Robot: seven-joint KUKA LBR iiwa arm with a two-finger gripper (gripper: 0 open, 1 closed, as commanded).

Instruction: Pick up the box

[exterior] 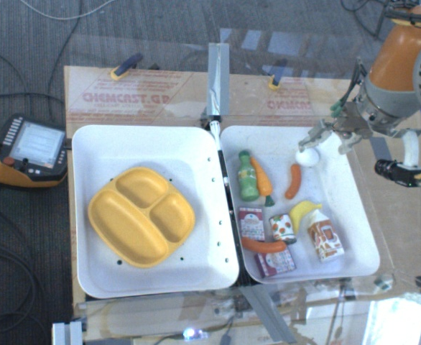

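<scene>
From above, the worktop [88, 92] carried two white bins side by side. The left bin [95, 149] held one yellow divided plate [141, 215]. The right bin [354, 214] held two red-and-white boxes: one box [251, 223] lay near the bin's left wall, the other box [275, 262] at its front edge. Between them lay one sausage [264, 246], touching both. Also there were one green bottle [248, 176], one carrot [261, 178], one orange chilli [293, 181], one small printed can [282, 226], one banana [304, 210], one carton [326, 238] and one white egg [307, 157]. The jaws [327, 136] hung over the bin's back right corner, beside the egg; how far apart they stood could not be told. Both boxes lay well apart from them, toward the front left of that bin.
</scene>
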